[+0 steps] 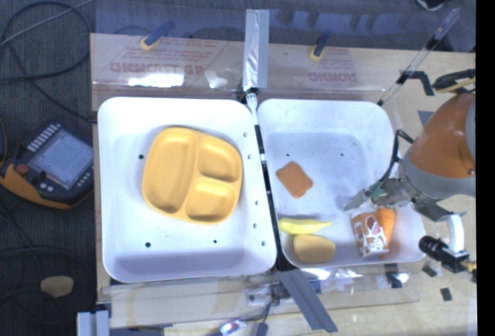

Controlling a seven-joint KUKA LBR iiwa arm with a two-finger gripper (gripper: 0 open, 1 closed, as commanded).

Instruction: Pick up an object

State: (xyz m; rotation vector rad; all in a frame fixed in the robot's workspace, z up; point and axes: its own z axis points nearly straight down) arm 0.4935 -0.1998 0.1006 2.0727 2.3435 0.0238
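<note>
Grey arm with orange band reaching in from the right, wrist low over the right shallow white bin. Gripper down at that bin's right side, directly above an orange-and-white printed carton and an orange carrot-shaped piece leaning against it; whether touching either, impossible to tell. State of the gripper, apart or together, likewise impossible to tell from this angle. Left of the gripper and a little farther up the bin, a flat orange-brown rounded square, well apart from it. Below and to the left of the gripper, a slim yellow banana-like piece lying flat, with a rounded yellow lump just beneath it at the bin's near wall. Far to the gripper's left, across the divider, the left shallow white bin carrying a yellow divided plastic tray. Both bins side by side on the wooden counter.
</note>
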